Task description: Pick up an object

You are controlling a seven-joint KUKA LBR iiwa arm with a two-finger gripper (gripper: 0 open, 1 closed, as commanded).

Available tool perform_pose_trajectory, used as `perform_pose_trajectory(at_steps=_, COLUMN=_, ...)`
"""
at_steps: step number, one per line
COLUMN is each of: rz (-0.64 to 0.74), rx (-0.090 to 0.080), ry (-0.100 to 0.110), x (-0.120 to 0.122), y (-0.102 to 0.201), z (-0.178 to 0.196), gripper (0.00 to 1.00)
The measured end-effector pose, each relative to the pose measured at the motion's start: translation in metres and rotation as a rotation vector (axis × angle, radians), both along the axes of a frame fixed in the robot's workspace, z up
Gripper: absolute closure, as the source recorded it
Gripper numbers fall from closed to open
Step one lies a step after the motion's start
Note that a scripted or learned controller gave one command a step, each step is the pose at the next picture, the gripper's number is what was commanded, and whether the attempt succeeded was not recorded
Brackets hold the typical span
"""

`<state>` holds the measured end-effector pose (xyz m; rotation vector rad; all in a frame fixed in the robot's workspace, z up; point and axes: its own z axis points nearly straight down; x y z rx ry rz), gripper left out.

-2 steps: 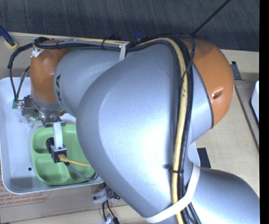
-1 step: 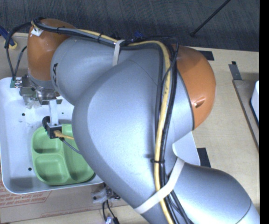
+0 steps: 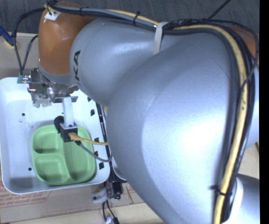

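Reaching in from 3 o'clock, the grey arm point(image 3: 171, 125) covers most of the camera view, and its orange band point(image 3: 55, 36) sits at 12 o'clock of the wrist. The gripper point(image 3: 43, 94) is positioned over the 12 o'clock half of the left white bin point(image 3: 6, 111), above bare bin floor. Whether the gripper is wide, narrow or holding anything cannot be told from this view. A green tray point(image 3: 55, 167), divided into three compartments, lies flat on the bin floor in the 6 o'clock half, close to the bin's 6 o'clock wall. The tray lies at 6 o'clock of the gripper, near it but with bare floor between them.
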<state>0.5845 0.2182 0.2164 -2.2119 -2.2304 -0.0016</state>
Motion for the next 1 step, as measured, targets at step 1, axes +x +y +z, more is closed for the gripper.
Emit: perform_pose_trajectory(at_steps=1, rz=0.006, rx=-0.001, ry=0.004, x=-0.0007, y=0.0006, z=0.0085, gripper=1.00)
